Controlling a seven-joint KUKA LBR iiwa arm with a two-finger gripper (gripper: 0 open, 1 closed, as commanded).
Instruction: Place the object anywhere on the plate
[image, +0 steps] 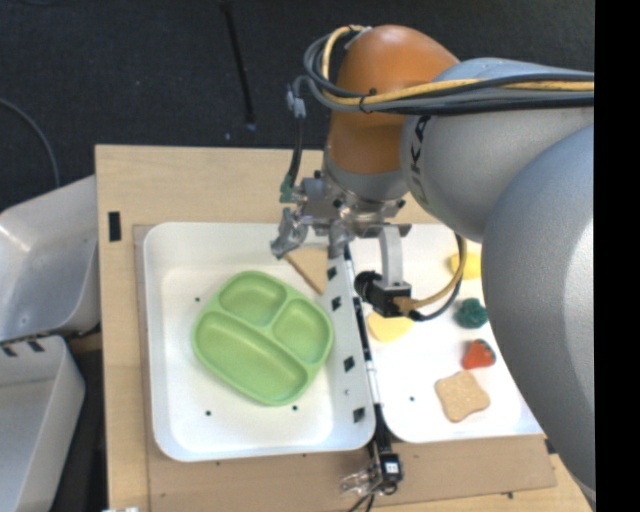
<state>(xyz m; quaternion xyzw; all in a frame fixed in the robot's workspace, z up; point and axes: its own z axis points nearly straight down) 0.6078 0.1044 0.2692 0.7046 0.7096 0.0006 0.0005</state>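
On the far left, a white housing (40, 260) sits off the edge of the wooden desk (200, 180). Next comes the left bin (165, 420), and in it lies the green plate (262, 337), a divided dish with three compartments, lying at a slant and bare of food. Just past the plate's upper right rim, a tan, wedge-shaped piece (305, 265) lies against the bin's back corner beside the centre divider, directly below the claw (330, 232). The claw hangs over the divider where the two bins meet, near their far edge; its metal parts crowd together under the orange band (385, 75) and I cannot tell whether it is parted or clenched, nor whether it touches the wedge. A black fitting with a cable (385, 292) hangs just beside the divider. In the right bin (440, 425) a yellow piece (390, 327) lies just beside the divider, partly under that fitting; another yellow piece (462, 265) shows near the arm's edge. Further right sit a dark green item (471, 315), a red item with a green top (479, 354) and a slice of toast (462, 396) nearer the front. The grey arm (540, 230) covers the right bin's far right side.
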